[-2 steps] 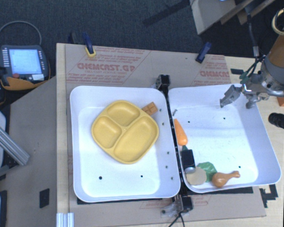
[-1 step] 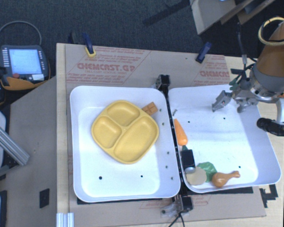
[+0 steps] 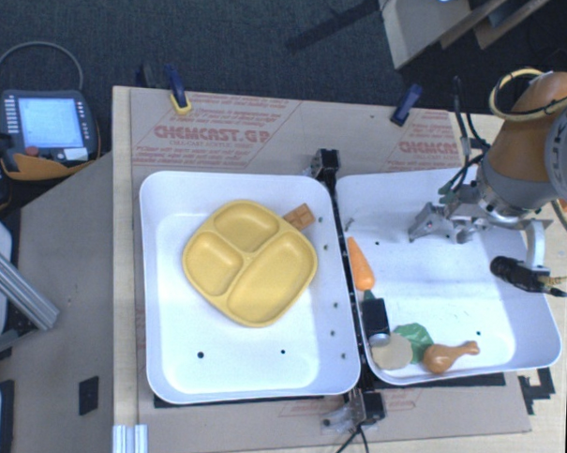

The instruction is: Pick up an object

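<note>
— Left bin (image 3: 165,357)?
— Held a yellow plate (image 3: 251,262), centre-left; a brown block (image 3: 300,215) touching its upper right edge.
— Right bin (image 3: 531,349)?
— Carrot (image 3: 360,264) by the left wall; black block (image 3: 375,317), drumstick (image 3: 450,354) lower down.
— Gripper (image 3: 445,221)?
— Hovered upper right, fingers spread, gripping nothing.

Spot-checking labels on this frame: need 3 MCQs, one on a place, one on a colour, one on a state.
1. Where does the carrot lie?
A. right bin, by its left wall
B. on the yellow plate
C. outside both bins

2. What colour is the divided plate?
A. blue
B. yellow
C. red

3. What is the claw doing?
A. lifting the carrot
B. lifting the plate
C. over bare floor of the right bin, nothing between its fingers

Key: 1 A, it lies beside the divider; 2 B, plainly yellow; 3 C, all items lie apart from it.
</note>
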### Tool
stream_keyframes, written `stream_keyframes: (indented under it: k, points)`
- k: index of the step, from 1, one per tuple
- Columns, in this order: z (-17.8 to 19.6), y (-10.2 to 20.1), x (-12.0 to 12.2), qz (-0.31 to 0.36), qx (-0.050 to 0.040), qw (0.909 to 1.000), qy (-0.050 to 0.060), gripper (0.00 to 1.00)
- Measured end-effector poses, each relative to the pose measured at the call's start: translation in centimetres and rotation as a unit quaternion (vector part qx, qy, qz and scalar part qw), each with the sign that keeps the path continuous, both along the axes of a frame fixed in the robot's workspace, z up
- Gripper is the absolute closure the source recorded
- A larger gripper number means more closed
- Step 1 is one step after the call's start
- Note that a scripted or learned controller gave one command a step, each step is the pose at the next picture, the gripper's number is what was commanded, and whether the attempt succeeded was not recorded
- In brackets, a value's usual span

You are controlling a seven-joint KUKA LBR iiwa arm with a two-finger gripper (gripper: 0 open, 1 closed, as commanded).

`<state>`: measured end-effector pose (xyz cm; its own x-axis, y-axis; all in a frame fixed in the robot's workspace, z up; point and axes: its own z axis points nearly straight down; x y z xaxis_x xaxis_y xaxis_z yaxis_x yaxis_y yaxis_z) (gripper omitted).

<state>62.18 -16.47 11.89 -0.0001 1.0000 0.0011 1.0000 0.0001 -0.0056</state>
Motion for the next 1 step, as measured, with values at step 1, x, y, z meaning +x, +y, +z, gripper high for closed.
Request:
stream_keyframes:
  k: [1]
  points:
    - [1.46,-0.03,0.17,0.000,-0.0011,1.0000,-0.004,1.00]
